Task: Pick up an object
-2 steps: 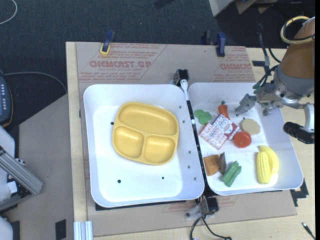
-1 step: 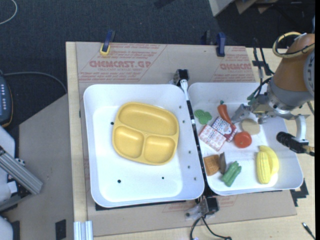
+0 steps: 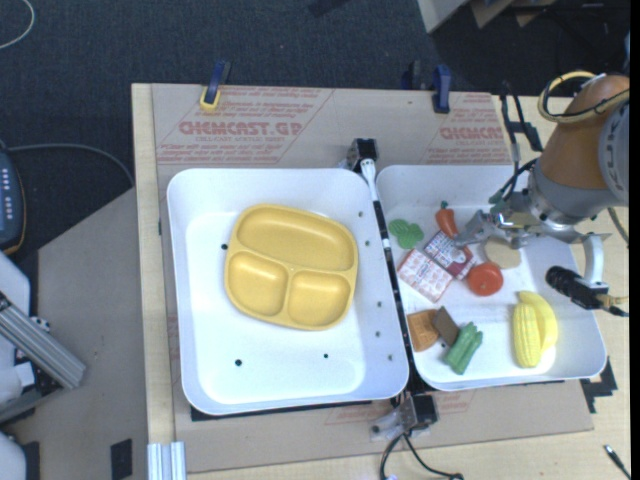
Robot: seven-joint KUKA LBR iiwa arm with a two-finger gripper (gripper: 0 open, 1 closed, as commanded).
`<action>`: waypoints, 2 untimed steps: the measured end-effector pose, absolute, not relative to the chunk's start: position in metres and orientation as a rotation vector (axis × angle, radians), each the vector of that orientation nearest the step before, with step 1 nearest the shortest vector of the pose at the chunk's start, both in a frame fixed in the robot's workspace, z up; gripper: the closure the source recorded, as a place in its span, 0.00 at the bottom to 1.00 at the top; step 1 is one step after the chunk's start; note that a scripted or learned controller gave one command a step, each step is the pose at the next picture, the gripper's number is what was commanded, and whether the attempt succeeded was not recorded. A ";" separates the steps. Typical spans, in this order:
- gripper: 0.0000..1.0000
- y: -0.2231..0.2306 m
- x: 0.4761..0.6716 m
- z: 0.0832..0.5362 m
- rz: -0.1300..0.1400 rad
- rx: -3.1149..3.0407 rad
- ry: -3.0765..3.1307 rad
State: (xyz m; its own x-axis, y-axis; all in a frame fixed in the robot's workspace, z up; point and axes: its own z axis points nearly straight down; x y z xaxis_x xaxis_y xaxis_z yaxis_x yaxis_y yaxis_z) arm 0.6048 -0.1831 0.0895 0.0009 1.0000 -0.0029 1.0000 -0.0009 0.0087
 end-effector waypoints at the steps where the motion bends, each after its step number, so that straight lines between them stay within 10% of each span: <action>1: 1.00 -0.184 0.605 0.101 0.008 2.214 2.211; 2: 1.00 -0.179 0.605 0.146 0.004 2.216 2.218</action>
State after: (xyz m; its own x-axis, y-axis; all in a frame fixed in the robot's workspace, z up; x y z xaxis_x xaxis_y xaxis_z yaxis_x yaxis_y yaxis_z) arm 0.6045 -0.1792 0.1460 -0.0009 1.0000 -0.0022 1.0000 0.0009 0.0060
